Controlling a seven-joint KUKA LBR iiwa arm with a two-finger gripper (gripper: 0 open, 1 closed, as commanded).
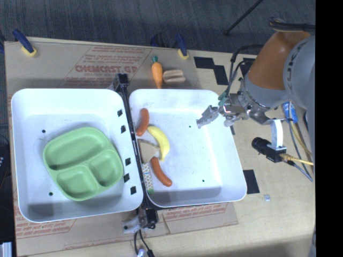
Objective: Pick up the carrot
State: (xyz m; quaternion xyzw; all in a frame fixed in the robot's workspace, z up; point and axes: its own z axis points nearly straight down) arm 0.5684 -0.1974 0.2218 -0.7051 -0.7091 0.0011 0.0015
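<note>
In left bin (27, 143), nearest: green divided plate (83, 162). In right bin (214, 170): two sausages (161, 172), banana (159, 141). Over right bin's far right: hand (206, 116), nothing held, finger spread unclear. Farthest, on bench (107, 63) behind bins: carrot (156, 73) beside bun (173, 77).

We see an orange carrot (156, 75) with a green top beside a tan-and-brown bun (173, 77) on the pale brown surface (96, 63), which carries faded red lettering. Two white bins (32, 197) (225, 181) hold a light green divided plate (83, 161), a yellow banana (160, 140) and two orange-red sausages (142, 121) (161, 172). Blue clamps (24, 42) grip the board's edge. The grey arm (300, 63) wears an orange band, and its claw (206, 116) is silvery grey.
</note>
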